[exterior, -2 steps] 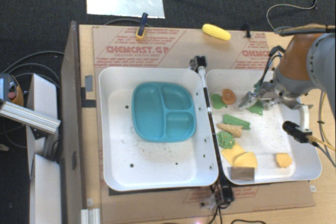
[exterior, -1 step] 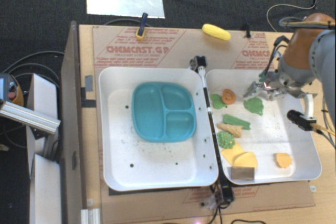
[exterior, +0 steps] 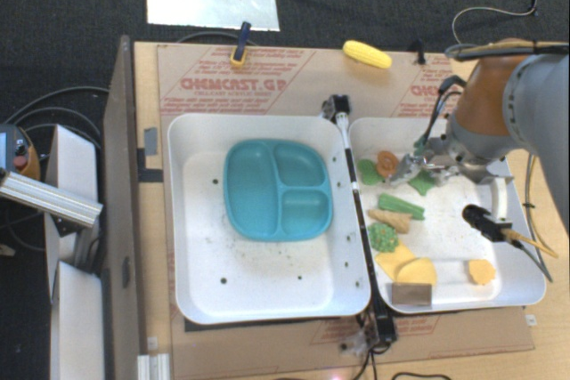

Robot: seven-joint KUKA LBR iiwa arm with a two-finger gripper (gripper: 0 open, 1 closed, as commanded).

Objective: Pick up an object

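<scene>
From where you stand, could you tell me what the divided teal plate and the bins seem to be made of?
Teal plate: likely moulded plastic, uniform colour, soft matte sheen, rounded compartment ridges. Left bin and right bin: probably white plastic, smooth, slightly scuffed; could be coated metal.

The arm [exterior: 525, 98] gets chopped off by the right edge, so you only get the wrist end. The end effector [exterior: 427, 163] is too small and cluttered to tell if its fingers are apart or together. It also covers part of the green piece [exterior: 420, 185] under it. The orange thing [exterior: 386, 163] next to it is too blurry to identify. On the far left, the grey box [exterior: 16, 157] is cut by the frame.
</scene>
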